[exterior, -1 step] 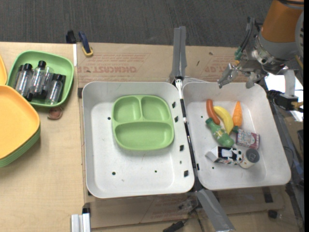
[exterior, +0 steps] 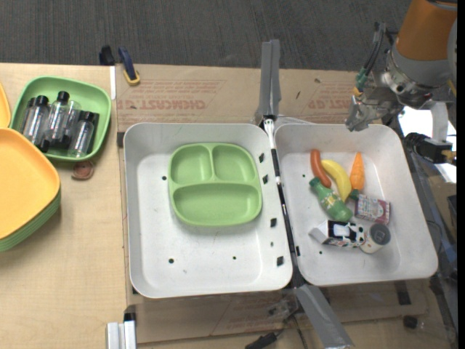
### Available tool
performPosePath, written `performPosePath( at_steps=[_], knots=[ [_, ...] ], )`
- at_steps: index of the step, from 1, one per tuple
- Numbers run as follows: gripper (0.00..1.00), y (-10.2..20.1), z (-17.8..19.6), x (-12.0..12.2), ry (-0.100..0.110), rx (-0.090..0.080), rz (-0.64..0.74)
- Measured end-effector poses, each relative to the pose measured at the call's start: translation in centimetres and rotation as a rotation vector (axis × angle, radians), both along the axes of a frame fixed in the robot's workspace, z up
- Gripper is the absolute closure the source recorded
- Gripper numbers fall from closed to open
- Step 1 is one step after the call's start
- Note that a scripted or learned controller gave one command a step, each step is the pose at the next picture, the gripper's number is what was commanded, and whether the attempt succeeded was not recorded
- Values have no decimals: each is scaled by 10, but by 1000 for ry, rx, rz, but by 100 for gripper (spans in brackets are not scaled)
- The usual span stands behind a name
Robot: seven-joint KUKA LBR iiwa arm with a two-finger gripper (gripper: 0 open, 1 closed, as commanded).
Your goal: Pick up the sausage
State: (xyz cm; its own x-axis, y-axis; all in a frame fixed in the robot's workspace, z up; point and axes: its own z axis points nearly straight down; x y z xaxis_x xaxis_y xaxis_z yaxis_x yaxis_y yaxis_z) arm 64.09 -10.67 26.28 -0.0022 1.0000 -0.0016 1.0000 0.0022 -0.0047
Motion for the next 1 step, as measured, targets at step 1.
performPosePath(
  at_steps=[1],
  knots=[
    [100,-34,-28,11,-2,2,267]
  ],
)
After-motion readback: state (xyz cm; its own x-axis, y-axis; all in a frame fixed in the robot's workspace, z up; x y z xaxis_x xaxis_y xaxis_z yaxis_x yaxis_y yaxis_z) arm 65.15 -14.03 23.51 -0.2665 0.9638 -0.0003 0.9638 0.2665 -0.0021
